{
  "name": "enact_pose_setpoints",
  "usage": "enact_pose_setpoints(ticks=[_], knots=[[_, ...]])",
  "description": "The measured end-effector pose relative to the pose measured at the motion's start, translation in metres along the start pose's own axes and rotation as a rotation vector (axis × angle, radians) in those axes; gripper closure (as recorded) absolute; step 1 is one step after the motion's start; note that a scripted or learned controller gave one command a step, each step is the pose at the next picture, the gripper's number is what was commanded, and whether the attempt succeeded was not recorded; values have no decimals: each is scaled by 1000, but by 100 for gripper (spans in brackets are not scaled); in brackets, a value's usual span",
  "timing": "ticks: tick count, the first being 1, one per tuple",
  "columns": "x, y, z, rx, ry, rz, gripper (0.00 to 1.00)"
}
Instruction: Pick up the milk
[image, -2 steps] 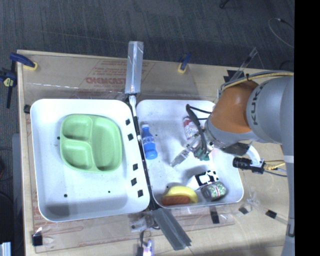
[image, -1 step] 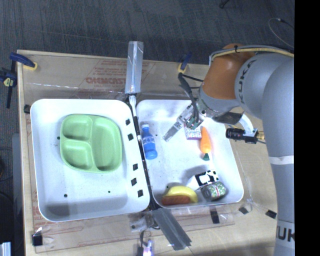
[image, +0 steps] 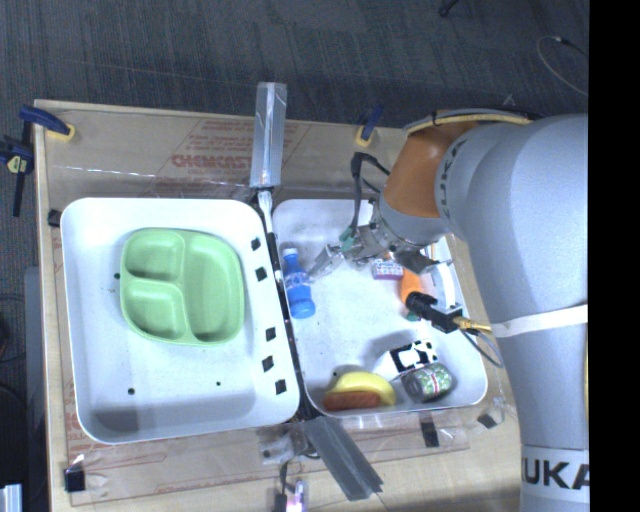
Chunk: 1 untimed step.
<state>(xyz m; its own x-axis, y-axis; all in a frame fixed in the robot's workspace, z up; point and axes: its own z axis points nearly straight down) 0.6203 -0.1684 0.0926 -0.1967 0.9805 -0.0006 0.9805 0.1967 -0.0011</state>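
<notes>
Arm (image: 500, 200): reaching into right bin (image: 330, 215).
Claw (image: 335, 255): low by blue bottle (image: 296, 285); open or closed, cannot tell.
Milk (image: 412, 356): carton at bin's near right, beside can (image: 430, 381), well apart from claw.

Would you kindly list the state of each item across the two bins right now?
Green divided plate: flat in the left bin, nothing on it.
Blue bottle: lying on its side, right bin.
Milk carton: lying down, apart from the hand.
Banana: lying by the near wall.
Can: on its side.
Hand: above the right bin's far end.
</notes>
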Motion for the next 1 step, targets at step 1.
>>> enact_pose_setpoints(ticks=[1], knots=[[15, -47, -14, 0, 1, -21, 0]])
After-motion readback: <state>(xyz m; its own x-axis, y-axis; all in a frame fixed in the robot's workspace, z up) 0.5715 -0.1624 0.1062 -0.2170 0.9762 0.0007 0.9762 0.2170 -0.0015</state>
